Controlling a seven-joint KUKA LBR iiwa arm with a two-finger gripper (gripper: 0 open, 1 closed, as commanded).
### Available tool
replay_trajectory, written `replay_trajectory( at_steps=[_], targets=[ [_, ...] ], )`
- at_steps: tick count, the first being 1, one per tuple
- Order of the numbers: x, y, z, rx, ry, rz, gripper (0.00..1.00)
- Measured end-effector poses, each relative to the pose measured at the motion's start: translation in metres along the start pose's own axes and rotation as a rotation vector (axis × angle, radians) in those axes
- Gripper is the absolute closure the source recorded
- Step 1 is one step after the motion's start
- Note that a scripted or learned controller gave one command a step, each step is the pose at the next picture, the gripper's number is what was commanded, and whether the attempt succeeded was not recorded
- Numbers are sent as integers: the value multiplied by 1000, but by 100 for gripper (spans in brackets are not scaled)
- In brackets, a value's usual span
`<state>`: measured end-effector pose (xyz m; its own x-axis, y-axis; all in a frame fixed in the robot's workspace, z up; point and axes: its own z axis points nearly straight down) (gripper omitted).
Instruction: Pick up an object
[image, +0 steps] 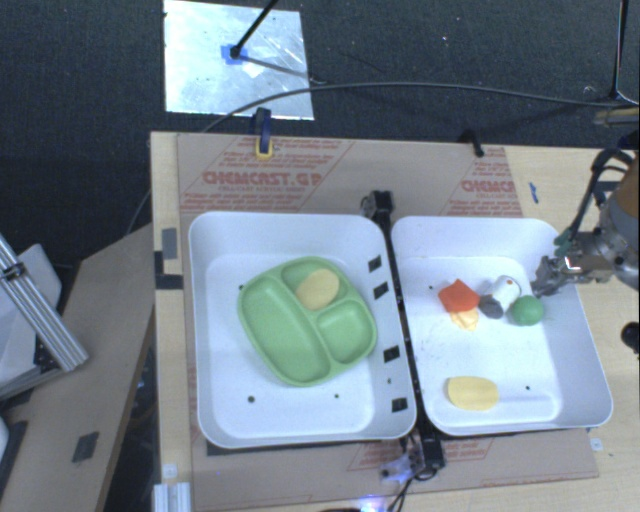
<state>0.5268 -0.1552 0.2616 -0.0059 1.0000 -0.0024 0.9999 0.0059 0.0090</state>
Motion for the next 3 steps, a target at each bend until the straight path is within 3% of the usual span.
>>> replay_trajectory(
  at_steps=[3],
  targets=[
    [156,18,37,8,4,-4,100]
  ],
)
